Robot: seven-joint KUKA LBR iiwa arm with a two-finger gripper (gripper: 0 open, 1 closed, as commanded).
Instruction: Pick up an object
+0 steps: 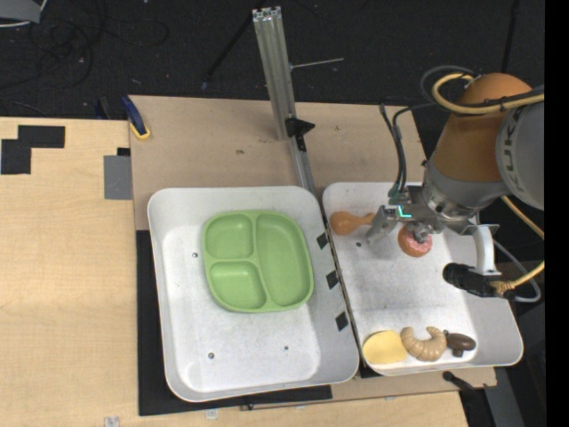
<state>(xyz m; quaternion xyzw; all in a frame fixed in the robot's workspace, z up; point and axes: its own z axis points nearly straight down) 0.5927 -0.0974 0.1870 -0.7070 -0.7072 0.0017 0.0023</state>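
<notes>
Camera view shows a reddish round object (415,241) lying in the right bin (498,350), at its far end, directly beneath the gripper (411,229); whether the claw grasps it or is released cannot be told. Just left of that object sits an orange pear-shaped piece (347,222). At the near end of this bin lie a yellow disc (384,349), a tan curled piece (426,343) and a brown item (460,341). Left of it, the left bin (178,363) holds a green divided plate (258,261).
</notes>
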